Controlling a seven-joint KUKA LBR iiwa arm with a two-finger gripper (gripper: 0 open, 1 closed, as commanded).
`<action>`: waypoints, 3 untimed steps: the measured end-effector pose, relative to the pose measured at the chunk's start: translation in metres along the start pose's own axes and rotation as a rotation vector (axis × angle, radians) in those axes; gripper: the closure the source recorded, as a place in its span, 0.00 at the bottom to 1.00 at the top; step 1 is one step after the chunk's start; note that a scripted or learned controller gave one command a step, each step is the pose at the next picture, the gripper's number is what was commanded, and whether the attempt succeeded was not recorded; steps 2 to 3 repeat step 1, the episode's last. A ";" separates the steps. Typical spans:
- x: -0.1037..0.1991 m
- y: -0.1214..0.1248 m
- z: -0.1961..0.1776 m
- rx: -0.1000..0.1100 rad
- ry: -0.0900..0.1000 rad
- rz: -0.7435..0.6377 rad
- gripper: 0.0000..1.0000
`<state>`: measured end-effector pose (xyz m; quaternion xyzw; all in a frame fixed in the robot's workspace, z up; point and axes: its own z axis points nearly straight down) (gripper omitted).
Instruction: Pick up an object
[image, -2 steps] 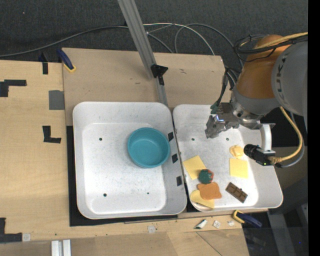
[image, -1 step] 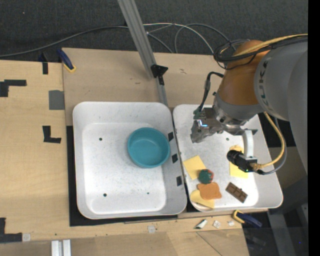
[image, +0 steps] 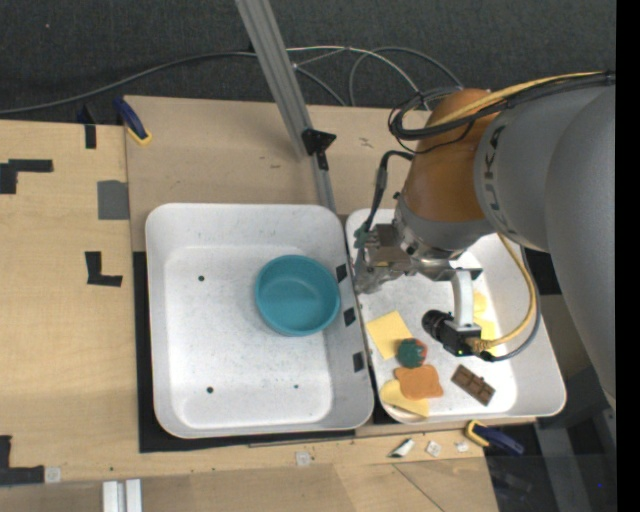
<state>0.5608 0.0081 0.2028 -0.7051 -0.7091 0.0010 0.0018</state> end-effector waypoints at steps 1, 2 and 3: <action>0.050 -0.009 0.004 0.000 0.001 -0.001 1.00; 0.050 -0.009 0.004 0.000 0.001 -0.001 1.00; 0.050 -0.009 0.004 0.000 0.001 -0.001 1.00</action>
